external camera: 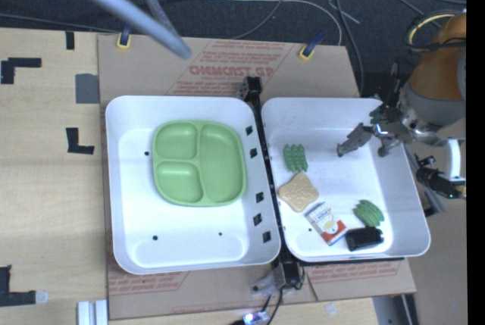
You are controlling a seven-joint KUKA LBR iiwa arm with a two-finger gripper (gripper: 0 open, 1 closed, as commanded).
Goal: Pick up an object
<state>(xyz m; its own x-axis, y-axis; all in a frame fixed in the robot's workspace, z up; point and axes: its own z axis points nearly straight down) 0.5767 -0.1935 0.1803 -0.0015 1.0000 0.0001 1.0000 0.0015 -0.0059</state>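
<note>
The gripper (369, 140) hangs over the right bin (342, 113) near its far right corner, with nothing between its fingers; the jaws stand spread, one dark finger (350, 145) angling out toward the bin's middle and the other pointing toward the right wall, which reads as a pose readied for a descent rather than a grasp already made. The arm (437, 73) reaches in over the right rim, so the bare white floor under the fingers gives it room to come down without striking anything. The candidates for picking all lie in the near half of this bin: a ridged green piece (295, 157) toward the left wall, a tan cracker-like square (298, 192) just nearer than it, a small white and red packet (326, 223) near the front edge, a green leafy piece (369, 212) toward the front right corner, and a black block (364, 239) against the front wall (touching or almost touching the leafy piece, hard to say which). They are well apart from the gripper, so a grasp would likely need travel toward the front first. The left bin (129, 164) carries a green divided plate (200, 163) at its centre, too wide and flat for these fingers, I judge.
</note>
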